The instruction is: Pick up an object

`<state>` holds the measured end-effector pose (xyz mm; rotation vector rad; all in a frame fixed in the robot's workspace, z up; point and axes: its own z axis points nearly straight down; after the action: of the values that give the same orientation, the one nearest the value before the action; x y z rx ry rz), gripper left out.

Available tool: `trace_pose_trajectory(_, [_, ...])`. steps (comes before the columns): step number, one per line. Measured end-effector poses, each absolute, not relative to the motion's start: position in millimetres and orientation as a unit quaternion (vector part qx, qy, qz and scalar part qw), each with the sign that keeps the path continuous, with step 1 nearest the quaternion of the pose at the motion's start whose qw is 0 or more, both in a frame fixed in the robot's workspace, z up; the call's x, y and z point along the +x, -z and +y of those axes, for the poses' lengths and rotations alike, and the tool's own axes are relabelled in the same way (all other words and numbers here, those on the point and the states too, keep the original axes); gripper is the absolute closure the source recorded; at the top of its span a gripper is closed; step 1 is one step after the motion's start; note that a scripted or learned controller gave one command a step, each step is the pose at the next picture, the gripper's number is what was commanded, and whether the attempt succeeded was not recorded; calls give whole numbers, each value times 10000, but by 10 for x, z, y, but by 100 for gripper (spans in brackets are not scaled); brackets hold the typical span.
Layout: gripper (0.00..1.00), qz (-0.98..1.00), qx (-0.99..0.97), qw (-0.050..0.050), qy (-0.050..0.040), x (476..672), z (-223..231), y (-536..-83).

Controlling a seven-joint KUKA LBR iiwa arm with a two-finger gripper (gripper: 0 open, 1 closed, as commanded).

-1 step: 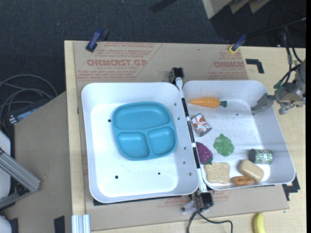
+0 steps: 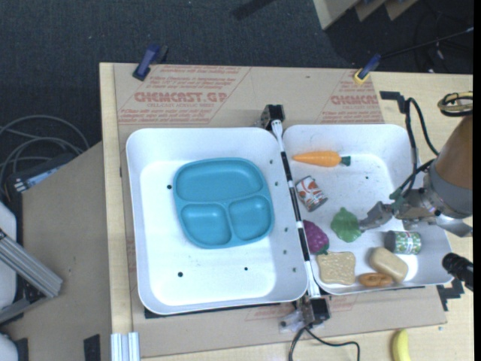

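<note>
Over the right bin [image 2: 353,128]: the gripper [image 2: 373,218] hangs low among the toys, at the end of the arm [image 2: 455,171] reaching in from the right.
Grip state: from where I stand I cannot tell whether it is spread or closed; nothing visibly sits in it.
Nearest target: the green toy [image 2: 346,225] lies just ahead of the gripper tip, touching it or nearly so; I cannot tell which.
Behind the tip: a small green-and-white can [image 2: 406,241] lies just beside it, towards the arm, with a tan block [image 2: 388,262] a little further off on the same side.
Beyond the green toy: the purple toy [image 2: 316,237] and the bread slice [image 2: 336,267] lie near the bins' shared wall.
Well apart from the tip: the carrot [image 2: 319,158] and the red-and-white can [image 2: 310,192].
Step in hand: by my reading, lining up on the green toy before closing.
Doing it well: centre the gripper over the toy's bulk rather than its near edge, then go down straight and close once it straddles both sides.
Risk: a slanted push could shove the lumpy toy against the purple one and out of reach.
Left bin [image 2: 150,201]: holds a blue tray [image 2: 222,201], no part of this pick.
</note>
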<state>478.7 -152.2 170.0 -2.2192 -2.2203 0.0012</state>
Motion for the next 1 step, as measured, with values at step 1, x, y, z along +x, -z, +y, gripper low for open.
trace_pose_trajectory(1, [0, -7066, -7076, 6, -8, 4781, -2049, -877])
